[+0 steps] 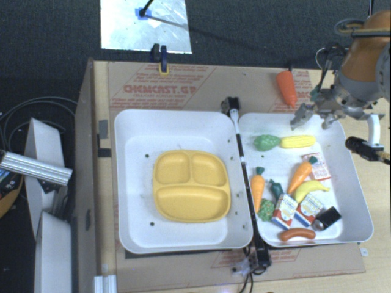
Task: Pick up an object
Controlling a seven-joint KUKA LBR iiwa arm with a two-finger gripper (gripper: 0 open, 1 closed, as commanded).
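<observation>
My gripper hangs over the far rim of the right bin. Its two fingers are spread open and nothing sits between them. Just below it lie a yellow corn cob and a green vegetable. Farther toward the front lie two carrots, a banana, small cartons, a sausage and a black block. An orange toy vegetable rests on the board outside the bin, to the gripper's left.
The left bin holds a yellow divided plate. A black divider strip runs between the bins. A clamp sits at the board's far edge, with a metal sheet beyond it.
</observation>
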